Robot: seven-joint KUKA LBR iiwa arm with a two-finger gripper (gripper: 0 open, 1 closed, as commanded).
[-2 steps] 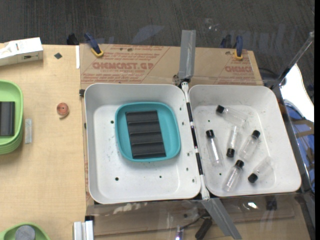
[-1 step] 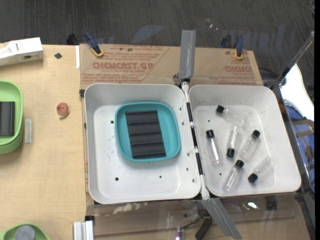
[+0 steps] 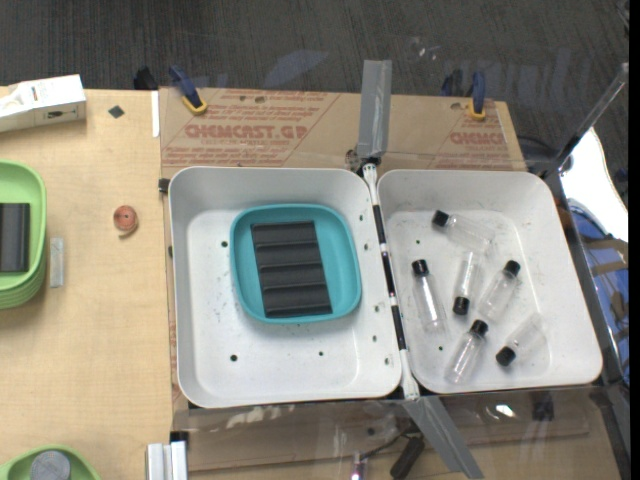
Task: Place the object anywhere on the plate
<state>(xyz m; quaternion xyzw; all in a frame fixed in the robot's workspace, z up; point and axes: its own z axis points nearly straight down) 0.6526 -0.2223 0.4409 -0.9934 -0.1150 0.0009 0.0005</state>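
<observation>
A teal square plate point(image 3: 345, 268) lies in the left white bin point(image 3: 200, 348), with a black ribbed block point(image 3: 290, 266) resting on its middle. In the right white bin point(image 3: 560, 358) lie several clear plastic vials with black caps, among them one near the back point(image 3: 455, 227), one at the left point(image 3: 425, 293) and one near the front point(image 3: 467, 350). They are scattered at different angles, apart from one another.
A cardboard sheet point(image 3: 260, 128) lies behind the bins, held by blue-and-yellow clamps point(image 3: 187, 90). On the wooden bench at the left sit a green tray point(image 3: 30, 193), a small red disc point(image 3: 124, 218) and a white box point(image 3: 40, 100).
</observation>
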